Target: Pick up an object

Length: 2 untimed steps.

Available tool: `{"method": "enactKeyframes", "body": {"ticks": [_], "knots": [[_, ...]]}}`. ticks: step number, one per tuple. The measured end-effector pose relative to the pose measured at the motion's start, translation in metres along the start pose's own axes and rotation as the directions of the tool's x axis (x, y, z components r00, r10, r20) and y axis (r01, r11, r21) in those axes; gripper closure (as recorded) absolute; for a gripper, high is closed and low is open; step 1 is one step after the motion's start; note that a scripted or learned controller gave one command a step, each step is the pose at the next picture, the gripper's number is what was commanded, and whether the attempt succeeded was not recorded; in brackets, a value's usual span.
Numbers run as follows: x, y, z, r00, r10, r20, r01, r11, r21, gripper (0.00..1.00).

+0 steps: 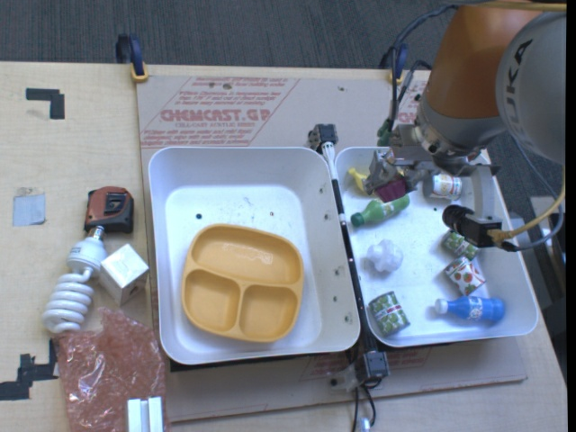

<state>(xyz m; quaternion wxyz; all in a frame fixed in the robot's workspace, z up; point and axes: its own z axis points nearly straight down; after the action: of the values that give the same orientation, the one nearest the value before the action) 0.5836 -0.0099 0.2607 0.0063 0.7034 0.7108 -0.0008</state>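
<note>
My gripper (391, 171) hangs low over the far left part of the right bin (522, 318), under the grey and orange arm. Right below it lies a dark maroon object (392, 191), with a yellow piece (359, 181) to its left and a small white bottle (444, 185) to its right. Whether the gripper touches the maroon object is unclear. A green bottle (380, 211) lies just in front of it. Nearer the front are a white crumpled lump (385, 256), a green can (389, 313), a blue bottle (470, 309) and a strawberry carton (463, 275).
The left bin (166, 232) holds a yellow divided plate (241, 282). On the bench to the left lie a tape measure (110, 209), a spiral light bulb (72, 286), a white cube (124, 268) and a red mesh bag (112, 367). A black cable (468, 223) loops over the right bin.
</note>
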Motion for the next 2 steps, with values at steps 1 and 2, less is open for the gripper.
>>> {"method": "enactKeyframes", "body": {"ticks": [1,2], "knots": [[0.0017,0.0748,0.0689,1.000,0.008,-0.008,-0.008,1.000,0.007,1.00],[0.0012,0.0753,0.0591,1.000,0.007,-0.006,-0.007,1.000,0.006,1.00]]}}
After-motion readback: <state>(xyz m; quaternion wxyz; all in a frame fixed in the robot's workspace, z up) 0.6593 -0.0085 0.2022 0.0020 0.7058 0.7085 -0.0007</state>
